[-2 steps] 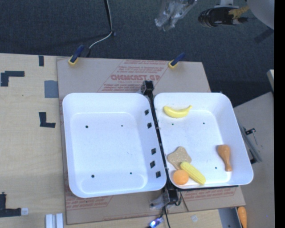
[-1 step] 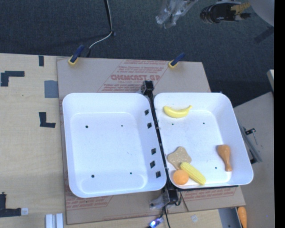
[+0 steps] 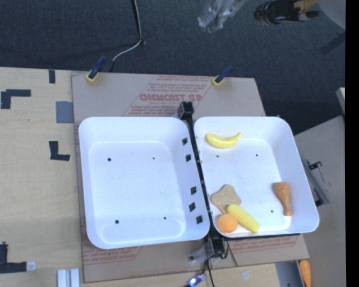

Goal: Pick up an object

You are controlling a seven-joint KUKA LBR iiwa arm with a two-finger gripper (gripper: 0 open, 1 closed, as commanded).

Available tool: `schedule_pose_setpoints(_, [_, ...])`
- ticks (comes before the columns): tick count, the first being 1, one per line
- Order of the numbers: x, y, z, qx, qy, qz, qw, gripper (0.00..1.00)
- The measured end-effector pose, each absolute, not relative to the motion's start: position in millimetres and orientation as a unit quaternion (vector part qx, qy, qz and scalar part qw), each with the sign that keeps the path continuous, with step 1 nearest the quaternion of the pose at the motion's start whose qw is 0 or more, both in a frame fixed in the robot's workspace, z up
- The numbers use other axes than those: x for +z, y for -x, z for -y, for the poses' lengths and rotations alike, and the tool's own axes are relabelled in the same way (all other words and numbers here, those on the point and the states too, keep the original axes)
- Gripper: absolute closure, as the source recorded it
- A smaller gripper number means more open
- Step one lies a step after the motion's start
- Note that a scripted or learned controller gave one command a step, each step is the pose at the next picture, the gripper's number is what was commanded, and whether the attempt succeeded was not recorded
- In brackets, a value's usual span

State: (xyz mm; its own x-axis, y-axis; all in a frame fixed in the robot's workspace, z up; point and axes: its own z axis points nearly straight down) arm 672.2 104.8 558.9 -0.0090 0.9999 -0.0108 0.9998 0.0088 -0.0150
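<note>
Hovering at the top of the frame, the pincer (image 3: 220, 14) is blurred; its state cannot be told. All candidates lie well below it in the right bin (image 3: 291, 140). Risk: corn (image 3: 243, 218), orange (image 3: 227, 223) and bread slice (image 3: 225, 197) touch, inviting a fouled grasp. Banana (image 3: 223, 139) and drumstick (image 3: 283, 197) lie apart.

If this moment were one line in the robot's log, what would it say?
gripper: raised beyond bins | right bin: banana, bread, corn, orange, drumstick | held: nothing seen

Even, bright overhead light washes the white bins (image 3: 134, 235) with soft shadows, while the gripper (image 3: 219, 14) looks motion-blurred, perhaps defocused.
</note>
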Motion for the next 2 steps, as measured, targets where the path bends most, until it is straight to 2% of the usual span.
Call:
schedule_pose_setpoints(1, [532.2,-626.9,-190.7,0.0020,0.704,0.711,0.003,1.00])
schedule_pose_setpoints(2, [541.9,-629.5,-187.1,0.0027,0.705,0.709,0.002,1.00])
